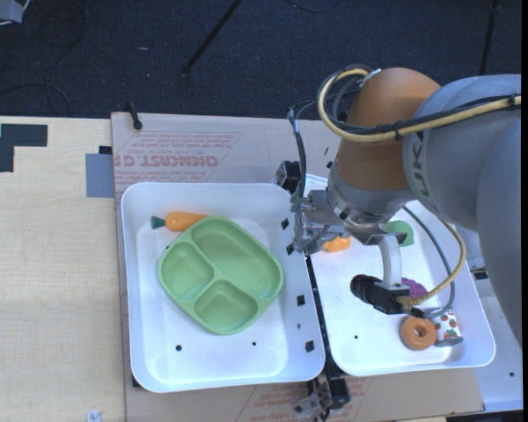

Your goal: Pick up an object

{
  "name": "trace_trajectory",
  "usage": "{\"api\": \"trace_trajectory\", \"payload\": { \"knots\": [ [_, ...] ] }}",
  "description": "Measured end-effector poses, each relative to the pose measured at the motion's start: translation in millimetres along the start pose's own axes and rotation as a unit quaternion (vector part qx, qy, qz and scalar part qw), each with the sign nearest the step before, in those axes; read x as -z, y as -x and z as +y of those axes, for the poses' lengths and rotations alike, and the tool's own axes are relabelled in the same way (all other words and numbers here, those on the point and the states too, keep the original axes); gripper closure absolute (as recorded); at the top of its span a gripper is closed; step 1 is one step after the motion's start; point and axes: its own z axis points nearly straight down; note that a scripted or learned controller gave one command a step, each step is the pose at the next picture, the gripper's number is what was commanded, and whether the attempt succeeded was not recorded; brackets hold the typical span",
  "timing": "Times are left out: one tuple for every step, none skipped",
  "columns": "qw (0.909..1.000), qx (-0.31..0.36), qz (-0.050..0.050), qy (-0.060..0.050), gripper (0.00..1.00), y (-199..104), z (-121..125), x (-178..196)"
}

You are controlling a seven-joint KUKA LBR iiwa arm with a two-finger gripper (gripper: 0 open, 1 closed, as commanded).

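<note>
My gripper [310, 236] hangs low over the right bin [370, 359], at its left wall close to the divider between the bins. A small orange thing [339, 245] lies right beside the gripper, partly hidden by it; whether it touches the gripper I cannot tell. Further right in that bin a green thing [402, 232] peeks out from behind the wrist. A brown doughnut [417, 332], a purple thing [414, 286] and a white speckled piece [447, 328] lie near the front right corner.
The left bin [211, 363] holds a green divided plate [220, 273] and a toy carrot [181, 221] behind it. A cardboard sheet [185, 152] lies under both bins. The big arm covers the back of the right bin.
</note>
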Motion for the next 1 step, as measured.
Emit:
{"api": "trace_trajectory", "payload": {
  "knots": [
    [1.0,0.0,0.0,-0.001,1.0,-52.1,10.5,-13.2]
  ]
}}
